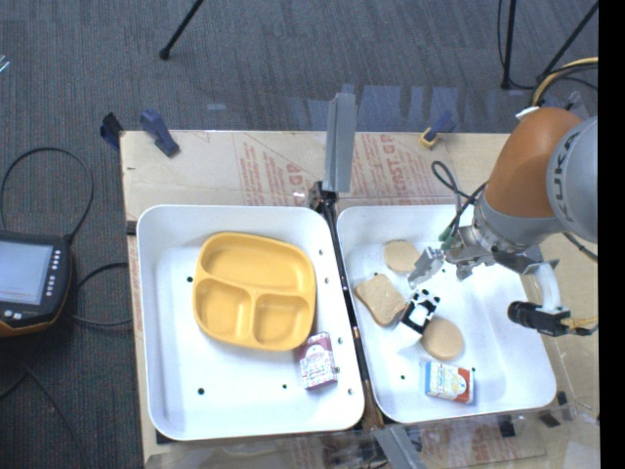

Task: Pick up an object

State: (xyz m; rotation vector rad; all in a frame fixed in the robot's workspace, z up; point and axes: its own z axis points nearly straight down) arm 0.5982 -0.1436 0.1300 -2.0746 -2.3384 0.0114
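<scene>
You are looking down from one fixed camera above the worktop (244, 169), tilted so the carpet lies at the top of the frame. It stands far enough back to take in both white bins: left bin (166, 379) and right bin (508, 384).

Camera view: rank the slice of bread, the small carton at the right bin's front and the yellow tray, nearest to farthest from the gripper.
From the gripper:
1. Slice of bread, right bin, just beside it.
2. Small carton, right bin's front corner.
3. Yellow tray, left bin.
</scene>
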